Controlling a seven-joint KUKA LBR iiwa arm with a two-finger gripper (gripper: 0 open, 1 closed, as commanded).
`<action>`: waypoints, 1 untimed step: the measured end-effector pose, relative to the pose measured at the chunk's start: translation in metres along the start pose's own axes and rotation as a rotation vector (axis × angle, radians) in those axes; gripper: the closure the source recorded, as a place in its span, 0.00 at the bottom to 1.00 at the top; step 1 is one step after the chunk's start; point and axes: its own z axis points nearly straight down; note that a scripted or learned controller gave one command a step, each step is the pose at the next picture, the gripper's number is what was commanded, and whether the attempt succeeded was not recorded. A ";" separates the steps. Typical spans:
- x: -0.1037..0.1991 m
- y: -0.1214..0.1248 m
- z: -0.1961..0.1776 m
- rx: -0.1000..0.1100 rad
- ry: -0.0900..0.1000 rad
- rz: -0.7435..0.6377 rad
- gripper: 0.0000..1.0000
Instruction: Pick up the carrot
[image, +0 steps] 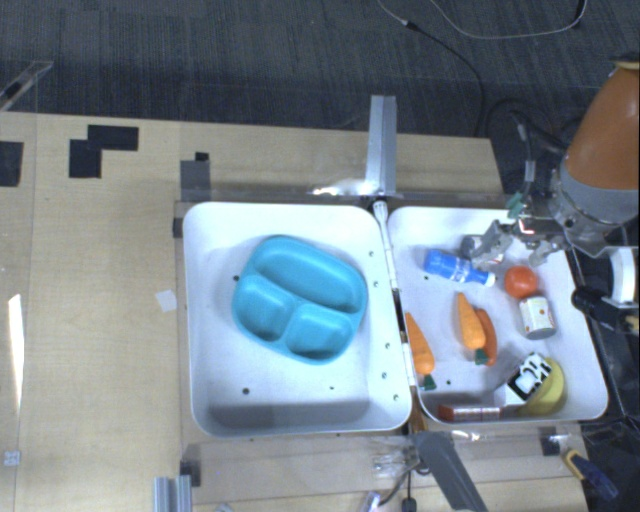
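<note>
Fingers (510, 248) looked spread and empty to me, hovering over the back edge of the right bin (590, 405), just beside a blue bottle (455, 267). My carrot (420, 345) lay against that bin's left wall, well apart from the fingers, toward the front-left corner. I judged the risks as the wall blocking one finger on the way down, or the program taking the two orange pieces (472, 325) mid-bin instead.

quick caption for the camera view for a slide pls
Gripper hovers over the blue bottle in the right bin, the carrot lying untouched by the divider.
</note>
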 end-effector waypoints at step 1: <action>0.001 -0.031 0.160 -0.009 0.000 0.110 0.00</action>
